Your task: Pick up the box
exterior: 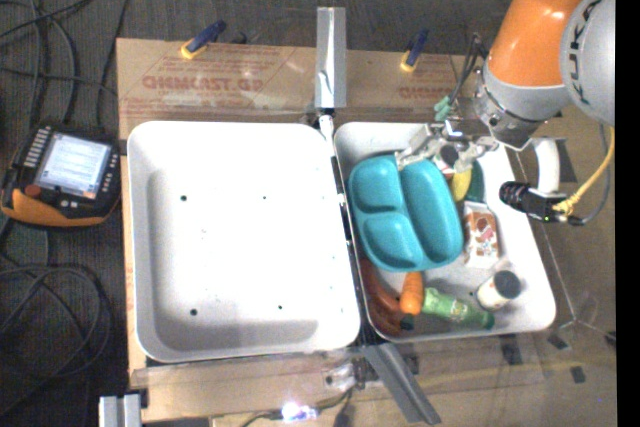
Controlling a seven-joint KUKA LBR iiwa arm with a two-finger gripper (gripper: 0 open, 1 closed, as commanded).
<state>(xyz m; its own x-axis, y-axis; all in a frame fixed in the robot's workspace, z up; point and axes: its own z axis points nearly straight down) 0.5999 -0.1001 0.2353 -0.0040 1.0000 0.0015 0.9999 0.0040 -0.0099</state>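
The box (482,233) is a small carton with red and white print. It lies flat in the right bin (541,307), against the right side of a teal divided tray (405,211). My gripper (445,147) hangs over the far end of that bin, above the tray's top edge and beside a yellow item (460,183). It is well clear of the box, which sits nearer the camera than the gripper. Nothing shows in the gripper's grasp.
The right bin also holds a green bottle (455,307), an orange carrot-like piece (410,293) and a white bottle with a dark cap (499,289) along its near end. The left bin (240,235) stands beside it. A handheld pendant (62,173) lies at far left.
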